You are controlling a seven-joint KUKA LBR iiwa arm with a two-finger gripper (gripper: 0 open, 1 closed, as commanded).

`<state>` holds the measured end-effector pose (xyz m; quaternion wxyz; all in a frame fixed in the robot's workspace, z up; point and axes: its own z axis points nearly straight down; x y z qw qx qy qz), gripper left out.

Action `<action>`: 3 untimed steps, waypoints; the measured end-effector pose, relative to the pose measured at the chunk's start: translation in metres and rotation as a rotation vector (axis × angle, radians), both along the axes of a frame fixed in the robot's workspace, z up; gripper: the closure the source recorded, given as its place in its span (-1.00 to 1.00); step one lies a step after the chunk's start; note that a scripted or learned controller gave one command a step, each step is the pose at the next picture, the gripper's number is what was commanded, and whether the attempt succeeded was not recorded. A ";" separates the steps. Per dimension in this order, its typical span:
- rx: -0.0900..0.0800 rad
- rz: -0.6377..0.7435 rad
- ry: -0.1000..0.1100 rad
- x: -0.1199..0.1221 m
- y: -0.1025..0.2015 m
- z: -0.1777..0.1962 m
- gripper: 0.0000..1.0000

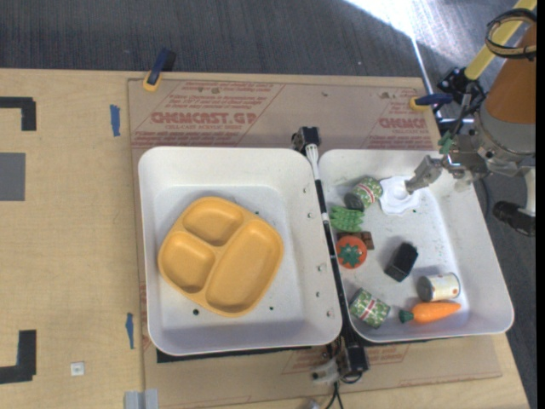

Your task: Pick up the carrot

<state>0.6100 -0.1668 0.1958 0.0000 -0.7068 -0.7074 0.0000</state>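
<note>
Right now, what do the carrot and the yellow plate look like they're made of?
Carrot: probably moulded plastic, a toy; even orange with a slight sheen and a green stub. Yellow plate: likely hard plastic, smooth, semi-matte, with three moulded compartments and soft highlights.

Arm (516, 100) cut off by right edge; jaws' spacing unclear.
</note>
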 end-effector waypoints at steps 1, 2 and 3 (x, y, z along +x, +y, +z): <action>0.001 -0.202 0.003 -0.047 0.051 -0.070 -1.00; 0.000 -0.309 0.000 -0.104 0.071 -0.110 -1.00; 0.003 -0.469 -0.002 -0.126 0.070 -0.110 -1.00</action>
